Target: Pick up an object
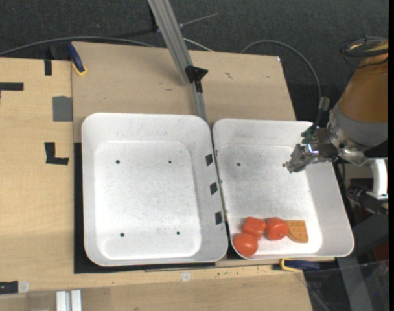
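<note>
A grey arm with an orange band [369,89] reaches in from the right and hangs over the upper right part of the right-hand shallow white bin [326,193]. Its two-finger metal tool [294,163] points down and to the left above the bin's speckled floor, with nothing visible between or under it; at this size and slant I cannot tell whether it stands wide or narrow.

The things to pick lie well apart from the tool, bunched in the near part of the same bin. Three small red rounded pieces sit together: one [253,225] at the upper left of the group, one [275,229] just beside it to the right, and one [246,243] lower down, near the bin's front rim. A small orange waffle-patterned piece [297,231] lies touching the right-hand red one.

The left-hand shallow white bin [93,173] sits beside the first, their rims meeting along the middle. Both rest on a pale wooden worktop [126,76], and a slanted grey metal rail [174,34] runs down from the top toward the bins' shared edge.
</note>
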Motion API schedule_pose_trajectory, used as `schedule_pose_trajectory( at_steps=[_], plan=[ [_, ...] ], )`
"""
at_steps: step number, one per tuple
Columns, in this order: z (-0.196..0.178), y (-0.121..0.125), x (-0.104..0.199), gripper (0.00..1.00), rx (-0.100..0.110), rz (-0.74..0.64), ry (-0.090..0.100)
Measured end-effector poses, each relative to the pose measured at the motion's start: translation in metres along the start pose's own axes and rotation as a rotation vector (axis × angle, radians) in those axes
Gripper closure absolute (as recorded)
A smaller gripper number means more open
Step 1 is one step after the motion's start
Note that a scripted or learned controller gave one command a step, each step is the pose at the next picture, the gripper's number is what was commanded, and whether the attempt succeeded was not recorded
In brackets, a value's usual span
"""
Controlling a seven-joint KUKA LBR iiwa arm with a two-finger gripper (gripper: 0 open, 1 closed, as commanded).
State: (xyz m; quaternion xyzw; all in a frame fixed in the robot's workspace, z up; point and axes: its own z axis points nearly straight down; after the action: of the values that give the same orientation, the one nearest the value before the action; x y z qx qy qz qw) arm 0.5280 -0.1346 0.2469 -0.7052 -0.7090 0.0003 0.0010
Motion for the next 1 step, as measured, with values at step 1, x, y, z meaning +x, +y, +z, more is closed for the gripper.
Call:
schedule_pose_trajectory(
  at_steps=[1],
  plan=[
    [0.0118, 0.0057, 0.0526, 1.0, 0.0, -0.001, 0.0]
  ],
)
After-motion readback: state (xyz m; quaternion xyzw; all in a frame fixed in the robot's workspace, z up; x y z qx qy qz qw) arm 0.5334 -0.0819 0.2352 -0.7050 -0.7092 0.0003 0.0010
